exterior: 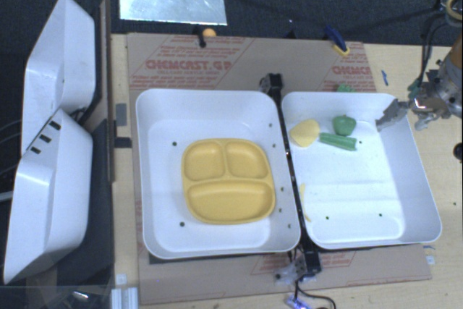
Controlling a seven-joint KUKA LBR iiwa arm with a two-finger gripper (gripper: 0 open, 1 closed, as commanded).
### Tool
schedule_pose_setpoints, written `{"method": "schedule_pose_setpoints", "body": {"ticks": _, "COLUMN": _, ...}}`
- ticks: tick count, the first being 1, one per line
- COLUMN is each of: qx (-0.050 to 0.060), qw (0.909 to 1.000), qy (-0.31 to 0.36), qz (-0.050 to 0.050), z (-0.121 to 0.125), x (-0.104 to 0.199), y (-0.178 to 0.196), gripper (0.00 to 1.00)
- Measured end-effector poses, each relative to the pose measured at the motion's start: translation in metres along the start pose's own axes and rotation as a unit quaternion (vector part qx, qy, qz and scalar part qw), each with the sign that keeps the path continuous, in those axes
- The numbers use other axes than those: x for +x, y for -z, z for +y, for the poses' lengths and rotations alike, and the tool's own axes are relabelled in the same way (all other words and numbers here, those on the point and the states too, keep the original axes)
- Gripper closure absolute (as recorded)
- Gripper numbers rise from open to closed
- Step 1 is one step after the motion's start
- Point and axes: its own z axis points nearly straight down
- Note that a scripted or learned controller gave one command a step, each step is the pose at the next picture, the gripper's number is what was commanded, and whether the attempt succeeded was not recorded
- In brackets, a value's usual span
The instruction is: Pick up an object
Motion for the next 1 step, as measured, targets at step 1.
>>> {"method": "schedule_pose_setpoints", "body": {"ticks": 1, "qx": -0.001, "qw": 1.0, "qy": 0.002, "qz": 0.0, "z": 0.0513, "x": 0.0194, "y": 0.0129, "gripper": 0.0}}
